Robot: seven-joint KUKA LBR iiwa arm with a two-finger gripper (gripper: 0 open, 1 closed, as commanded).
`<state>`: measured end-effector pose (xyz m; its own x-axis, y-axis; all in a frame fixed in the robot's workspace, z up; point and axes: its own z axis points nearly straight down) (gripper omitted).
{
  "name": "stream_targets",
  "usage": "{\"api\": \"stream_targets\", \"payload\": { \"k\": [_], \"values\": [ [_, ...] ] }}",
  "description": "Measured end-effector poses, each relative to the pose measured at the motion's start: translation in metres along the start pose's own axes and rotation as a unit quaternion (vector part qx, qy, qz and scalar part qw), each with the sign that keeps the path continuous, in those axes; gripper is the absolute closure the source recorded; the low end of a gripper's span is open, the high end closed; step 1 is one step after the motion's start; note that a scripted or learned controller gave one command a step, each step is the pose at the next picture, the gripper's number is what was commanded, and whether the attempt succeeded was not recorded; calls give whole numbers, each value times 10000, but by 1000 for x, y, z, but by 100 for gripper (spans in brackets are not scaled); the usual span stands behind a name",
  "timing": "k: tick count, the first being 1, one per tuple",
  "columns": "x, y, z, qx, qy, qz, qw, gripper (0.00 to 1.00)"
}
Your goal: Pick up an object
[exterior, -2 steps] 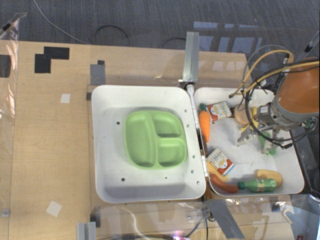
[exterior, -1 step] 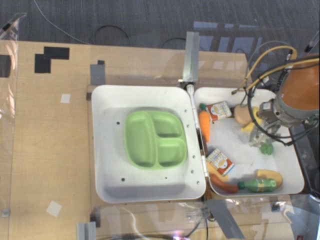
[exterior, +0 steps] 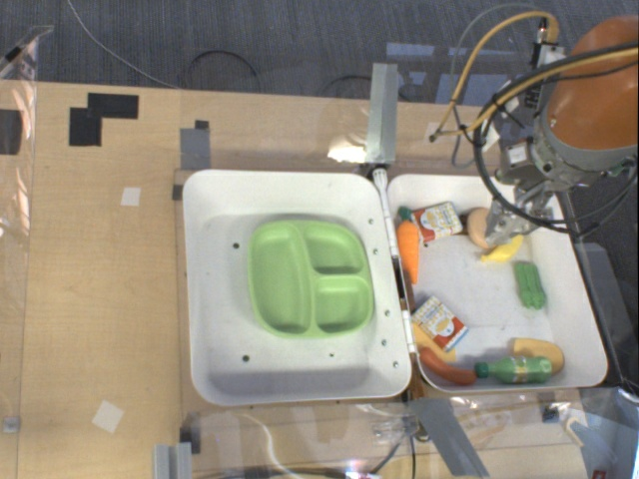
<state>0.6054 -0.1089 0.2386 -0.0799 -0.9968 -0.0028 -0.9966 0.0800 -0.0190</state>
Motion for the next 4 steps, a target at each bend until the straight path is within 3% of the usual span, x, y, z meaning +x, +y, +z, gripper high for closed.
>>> {"api": "stream_targets", "payload": {
  "k": [1, 2, 3, 4],
  "values": [
    [-100, -11, -58, -23, -22, -177, 9998, 100],
    [-10, 6, 98, -132, -3, -119, 9998, 100],
    [39, -31, 56, -46, -2, -1757, 9844, 100],
    [79, -70, 65, -58, -21, -3326, 9430, 100]
  ]
}}
